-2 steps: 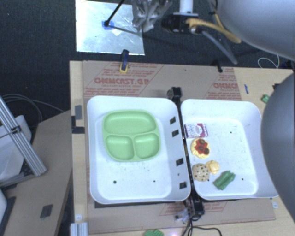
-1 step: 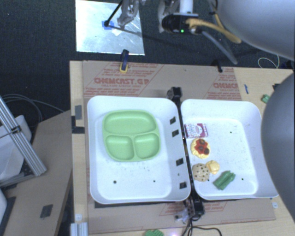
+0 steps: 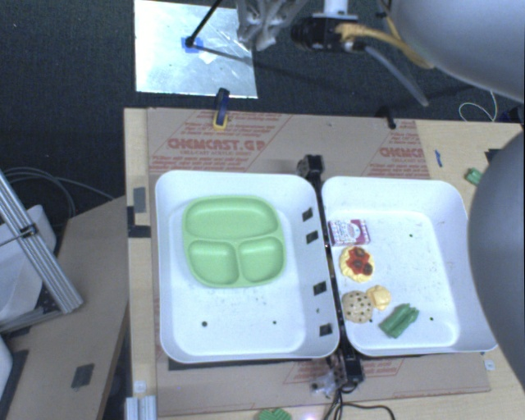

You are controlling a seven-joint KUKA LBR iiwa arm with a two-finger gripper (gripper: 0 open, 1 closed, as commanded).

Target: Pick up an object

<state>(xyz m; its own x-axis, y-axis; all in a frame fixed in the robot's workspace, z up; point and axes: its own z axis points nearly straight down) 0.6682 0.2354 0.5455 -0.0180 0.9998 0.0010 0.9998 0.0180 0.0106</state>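
Arm: the grey arm (image 3: pixel 502 254) bulks large and blurred along the right edge, nearest the lens, overlapping the right bin's far side; more of it crosses the top right corner.
Gripper: a blurred metallic shape at the top centre (image 3: pixel 264 25), above the bench's far edge; whether it is open or closed cannot be told, and nothing is seen in it.
Right bin (image 3: pixel 435 205): holds five small toy items clustered at its left side.
Purple-and-white packet (image 3: pixel 349 232): against the left wall, farthest from the front.
Round red-and-yellow pizza piece (image 3: pixel 358 262): just in front of the packet.
Chocolate-chip cookie (image 3: pixel 356 306): near the front left corner.
Small yellow piece (image 3: pixel 378 296): touching the cookie's right side.
Green ridged piece (image 3: pixel 399 320): just right of the cookie, lying aslant.
Left bin (image 3: pixel 172 328): holds a green three-compartment tray (image 3: pixel 235 240), lying flat toward its back.
Bench: brown board (image 3: pixel 271 139) under both bins.
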